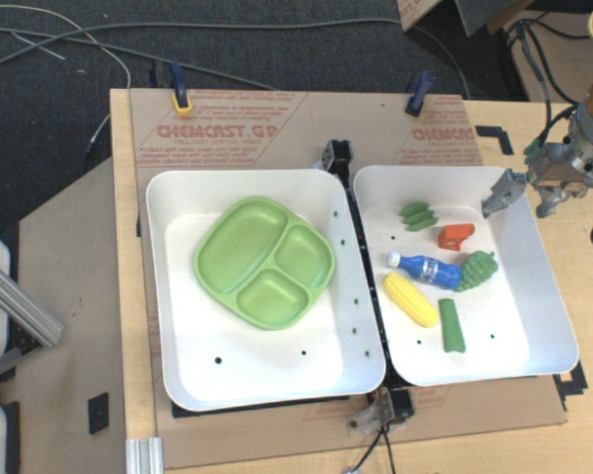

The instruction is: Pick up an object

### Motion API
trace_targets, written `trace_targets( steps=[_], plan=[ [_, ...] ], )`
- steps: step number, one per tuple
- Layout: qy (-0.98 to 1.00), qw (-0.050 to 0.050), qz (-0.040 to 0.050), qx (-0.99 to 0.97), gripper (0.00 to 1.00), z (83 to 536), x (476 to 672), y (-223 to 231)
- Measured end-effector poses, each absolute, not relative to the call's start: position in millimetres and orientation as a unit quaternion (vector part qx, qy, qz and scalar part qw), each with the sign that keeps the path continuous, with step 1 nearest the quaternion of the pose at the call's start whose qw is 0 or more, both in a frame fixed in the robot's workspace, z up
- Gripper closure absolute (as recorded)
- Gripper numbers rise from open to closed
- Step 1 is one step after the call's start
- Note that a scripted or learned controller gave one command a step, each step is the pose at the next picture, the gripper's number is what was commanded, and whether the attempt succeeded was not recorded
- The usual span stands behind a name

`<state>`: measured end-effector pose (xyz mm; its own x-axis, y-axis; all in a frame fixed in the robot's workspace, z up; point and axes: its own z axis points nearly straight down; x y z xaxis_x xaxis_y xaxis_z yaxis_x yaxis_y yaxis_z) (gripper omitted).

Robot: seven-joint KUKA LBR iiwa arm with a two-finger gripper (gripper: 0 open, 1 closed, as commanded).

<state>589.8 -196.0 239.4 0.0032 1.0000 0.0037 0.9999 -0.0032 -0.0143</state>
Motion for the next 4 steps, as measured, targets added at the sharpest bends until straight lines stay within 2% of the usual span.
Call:
trace_targets(
  steps=[1,4],
  plan=[
    [-0.707,0.0,0.0,-0.707,0.0,247.4,592.5,-195.2],
    [-0.707,0.002,0.0009,-0.707,0.0,82.7,596.9,-203.4]
  ],
)
